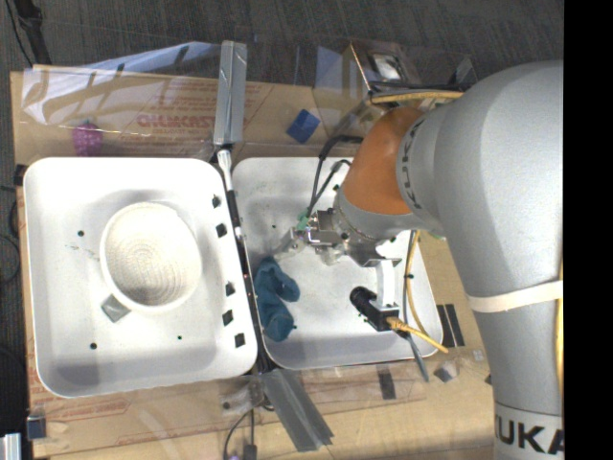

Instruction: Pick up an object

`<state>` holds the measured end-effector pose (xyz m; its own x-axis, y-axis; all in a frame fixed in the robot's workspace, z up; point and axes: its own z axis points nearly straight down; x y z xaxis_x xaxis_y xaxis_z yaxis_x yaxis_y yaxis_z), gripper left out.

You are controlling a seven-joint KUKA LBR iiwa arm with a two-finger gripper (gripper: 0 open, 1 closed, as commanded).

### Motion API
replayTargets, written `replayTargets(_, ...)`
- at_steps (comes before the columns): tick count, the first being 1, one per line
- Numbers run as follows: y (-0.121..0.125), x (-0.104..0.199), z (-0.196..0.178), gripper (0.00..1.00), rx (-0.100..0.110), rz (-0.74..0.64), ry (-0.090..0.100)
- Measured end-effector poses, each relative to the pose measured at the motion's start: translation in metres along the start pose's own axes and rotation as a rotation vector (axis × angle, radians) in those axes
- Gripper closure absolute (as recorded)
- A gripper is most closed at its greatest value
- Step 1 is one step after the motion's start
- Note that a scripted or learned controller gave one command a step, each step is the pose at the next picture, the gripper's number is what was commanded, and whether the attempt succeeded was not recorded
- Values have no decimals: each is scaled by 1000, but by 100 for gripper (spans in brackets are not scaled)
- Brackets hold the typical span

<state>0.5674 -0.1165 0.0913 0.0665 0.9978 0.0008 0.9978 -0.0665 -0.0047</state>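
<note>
Pincer (321, 236) low in right bin (287, 175), opening unclear

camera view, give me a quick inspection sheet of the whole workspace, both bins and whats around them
surface: two shallow white bins, left bin and right bin, on a cardboard-covered bench
job's things: blue cloth-like object at the right bin's left wall; round white ribbed dish and small grey piece in the left bin
clutter: blue block and purple item on the bench behind the bins
grippers: gripper low over the right bin, beside the blue object; finger state unclear
cables: yellow cable and black cable along the wrist
surroundings: dark carpet; metal divider strip between the bins
</note>
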Motion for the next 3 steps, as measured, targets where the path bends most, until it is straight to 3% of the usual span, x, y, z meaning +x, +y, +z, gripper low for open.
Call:
replayTargets(1,30,16,-1,0,-4,-205,-1)
replayTargets(2,-62,-10,0,0,-1,-133,1)
replayTargets(3,-42,13,-41,0,-1,-110,0)
